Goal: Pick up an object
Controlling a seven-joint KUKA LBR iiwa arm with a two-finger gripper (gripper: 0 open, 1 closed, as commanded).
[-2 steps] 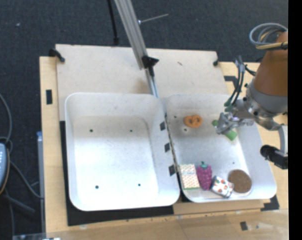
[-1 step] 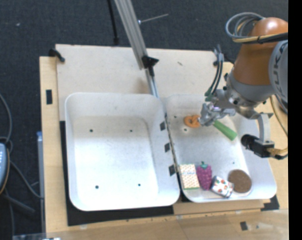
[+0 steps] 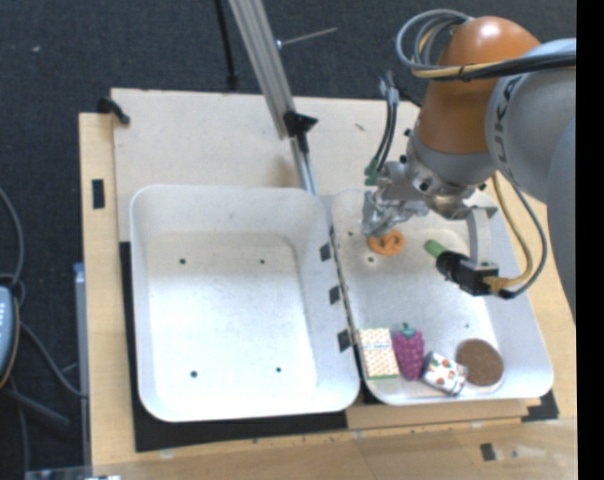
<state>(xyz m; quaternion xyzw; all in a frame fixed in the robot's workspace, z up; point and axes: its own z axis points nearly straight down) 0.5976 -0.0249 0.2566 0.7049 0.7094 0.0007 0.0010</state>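
My gripper (image 3: 382, 224) hangs low over the far left part of the right bin (image 3: 527, 343). A small flat orange piece (image 3: 388, 245) lies on the bin floor just below and in front of the gripper tip, partly covered by it. Whether the gripper touches the piece cannot be told. Along the bin's near edge lie a pale yellow patterned box (image 3: 378, 353), a magenta berry-like thing (image 3: 409, 352), a small white item with red dots (image 3: 444, 372) and a brown round disc (image 3: 480, 361).
The left bin (image 3: 152, 218) stands next to the right one, with a shared wall (image 3: 338, 278) close to the gripper's left. A slanted metal pole (image 3: 272, 68) rises behind the bins. A small green piece (image 3: 433, 248) shows right of the orange piece.
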